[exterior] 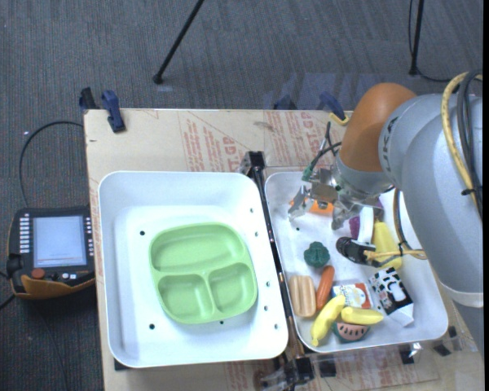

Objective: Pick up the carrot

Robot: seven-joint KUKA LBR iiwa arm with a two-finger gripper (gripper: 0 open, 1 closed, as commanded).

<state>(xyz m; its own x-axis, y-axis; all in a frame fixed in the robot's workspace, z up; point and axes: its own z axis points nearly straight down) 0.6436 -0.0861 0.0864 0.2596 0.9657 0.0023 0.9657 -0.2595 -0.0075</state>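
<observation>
Pendant [51, 251]: on the floor, left of the bench, screen up.

Left bin [118, 194]: white, shallow. Holds a green tray [202, 271] with three compartments, nothing in them.

Right bin [428, 308]: white, crowded with toy food along its near half.
- Broccoli [315, 255]: dark green, mid-bin, just far of the carrot.
- Bread roll [301, 295]: tan, against the left wall, just left of the carrot.
- Carrot [324, 287]: orange-red, lying lengthwise, its far tip near the broccoli, its near end touching the banana.
- Banana [328, 320]: yellow, at the near edge.
- Melon slice [351, 331]: beside the banana, near edge.
- Carton [389, 292]: black and white, toward the right wall.

Gripper [318, 206]: at the far end of the right bin, low over a small orange item I cannot identify. The fingers stand apart, released, nothing visibly between them. The arm [440, 186], grey with an orange band, covers the bin's far right corner.

Step in hand, as judged: approach. The carrot lies untouched on the bin floor, and the gripper is far of it with the broccoli between.

Next move calls for: travel toward the near side past the broccoli, fingers set across the carrot's narrow width, then a descent. Roll and banana crowd both sides, so clearance for the fingertips looks tight.
</observation>
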